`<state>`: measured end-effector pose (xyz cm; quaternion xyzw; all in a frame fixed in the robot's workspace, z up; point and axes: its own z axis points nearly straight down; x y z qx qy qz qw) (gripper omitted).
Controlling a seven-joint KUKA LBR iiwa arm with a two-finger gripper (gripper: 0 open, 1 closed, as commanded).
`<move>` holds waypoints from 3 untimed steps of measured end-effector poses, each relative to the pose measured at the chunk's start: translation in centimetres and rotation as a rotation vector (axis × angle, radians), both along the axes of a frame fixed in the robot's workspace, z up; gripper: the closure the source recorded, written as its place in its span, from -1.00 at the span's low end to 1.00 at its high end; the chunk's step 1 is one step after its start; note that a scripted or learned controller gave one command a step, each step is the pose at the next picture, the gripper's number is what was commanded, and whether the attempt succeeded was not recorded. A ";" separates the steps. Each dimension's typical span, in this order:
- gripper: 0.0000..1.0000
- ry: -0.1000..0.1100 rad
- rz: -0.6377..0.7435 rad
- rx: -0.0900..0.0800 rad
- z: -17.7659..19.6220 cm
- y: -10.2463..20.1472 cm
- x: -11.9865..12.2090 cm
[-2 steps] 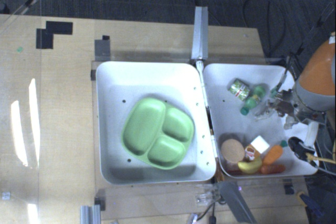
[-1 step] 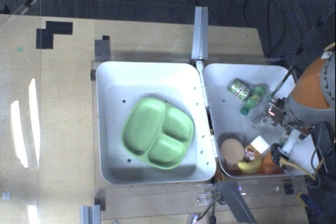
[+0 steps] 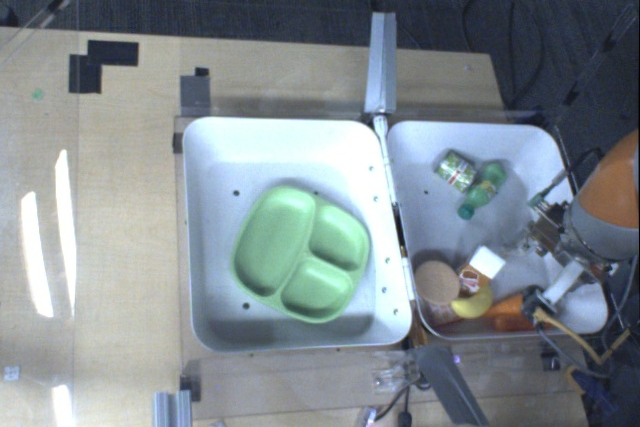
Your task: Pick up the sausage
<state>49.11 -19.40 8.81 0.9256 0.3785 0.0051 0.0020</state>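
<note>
Found the sausage lying along the front wall of the right bin, one end touching a yellow fruit-like piece, just beside a brown round thing. Saw the gripper hanging over the bin's right side, up and to the right of the sausage and apart from it. Could not tell whether spread or pressed together.

Judged the crowding the main hazard. Feared catching the yellow piece as well, or nudging the sausage against the wall and rolling it out of the pinch. Feared also scraping the front rim on the way down, with so little room between sausage and wall.

Noted freer floor mid-bin, between a white block and, farther back, a can and green bottle. Noted the left bin taken up by a green divided plate.
</note>
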 end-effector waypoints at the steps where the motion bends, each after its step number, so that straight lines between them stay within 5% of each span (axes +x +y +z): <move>1: -1.00 0.009 -0.462 0.003 2.7 6.3 1.0; 2: -1.00 0.009 -0.293 0.001 4.4 -1.1 7.0; 3: -1.00 0.009 -0.350 0.002 6.7 -1.1 0.5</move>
